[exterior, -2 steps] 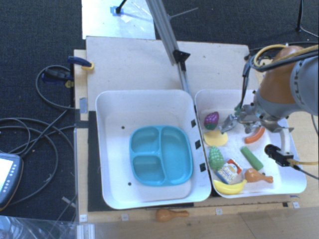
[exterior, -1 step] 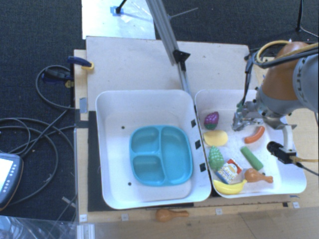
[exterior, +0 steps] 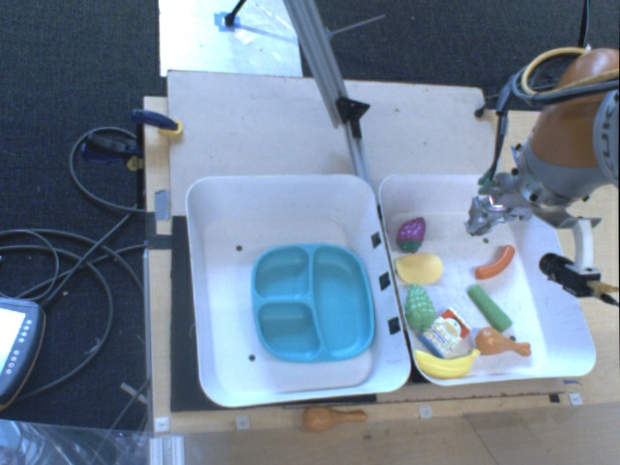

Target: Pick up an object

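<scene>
Pincer [exterior: 481, 219] over right bin [exterior: 562, 356] (grip state unclear), sausage [exterior: 495, 262] just below it, apart

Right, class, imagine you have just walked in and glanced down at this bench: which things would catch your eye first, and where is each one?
Probably the blue divided plate, alone in the left bin. Next, the bright cluster of toy food in the right bin: purple grapes, a yellow banana, a red sausage and a green cucumber. Then the grey and orange arm reaching in from the right, its gripper over that bin's far end.
</scene>
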